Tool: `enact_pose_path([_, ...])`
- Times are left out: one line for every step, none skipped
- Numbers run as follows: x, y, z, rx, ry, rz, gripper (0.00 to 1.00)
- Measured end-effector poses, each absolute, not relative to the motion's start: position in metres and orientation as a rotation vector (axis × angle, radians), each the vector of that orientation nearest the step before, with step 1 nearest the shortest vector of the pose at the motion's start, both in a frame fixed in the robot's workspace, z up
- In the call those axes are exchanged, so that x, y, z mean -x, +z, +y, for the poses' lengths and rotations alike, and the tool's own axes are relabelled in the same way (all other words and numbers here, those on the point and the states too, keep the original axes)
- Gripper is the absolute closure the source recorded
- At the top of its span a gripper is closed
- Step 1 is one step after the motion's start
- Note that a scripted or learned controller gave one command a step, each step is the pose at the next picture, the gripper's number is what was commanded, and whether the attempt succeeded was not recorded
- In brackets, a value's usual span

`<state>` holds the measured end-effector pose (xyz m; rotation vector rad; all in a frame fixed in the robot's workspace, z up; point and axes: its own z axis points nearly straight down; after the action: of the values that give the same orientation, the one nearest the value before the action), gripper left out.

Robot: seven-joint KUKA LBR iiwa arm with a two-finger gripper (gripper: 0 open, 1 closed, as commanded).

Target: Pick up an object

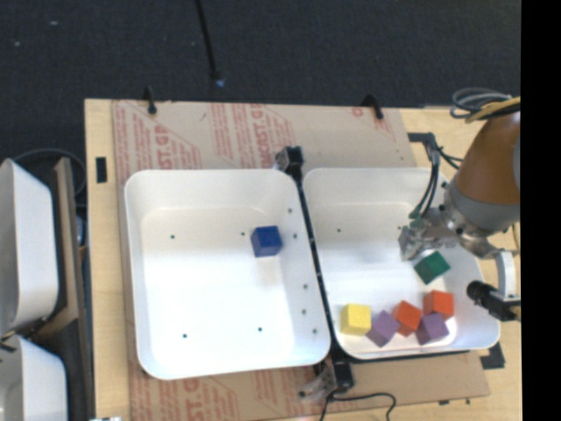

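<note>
A wooden bench [105, 235] stands on dark carpet [351, 33].

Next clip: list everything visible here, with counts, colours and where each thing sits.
Blue block: one, blue, left bin, alone near its middle.
Green block: one, dark green, right bin, just below the gripper.
Yellow block: one, yellow, right bin, near edge.
Purple blocks: two, purple, right bin, near edge.
Orange blocks: two, orange, right bin, near edge.
Left bin: one, white.
Right bin: one, white.
Bench: one, wood with printed cardboard.
Arm: one, grey with orange band, from the right.
Gripper: one, over the right bin.
</note>
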<state>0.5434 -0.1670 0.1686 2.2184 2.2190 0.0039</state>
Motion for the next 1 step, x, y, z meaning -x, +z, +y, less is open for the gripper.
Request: enact_pose_path([-0.5518,0.2146,-0.1655,-2.218,0.004,2.219,1.0])
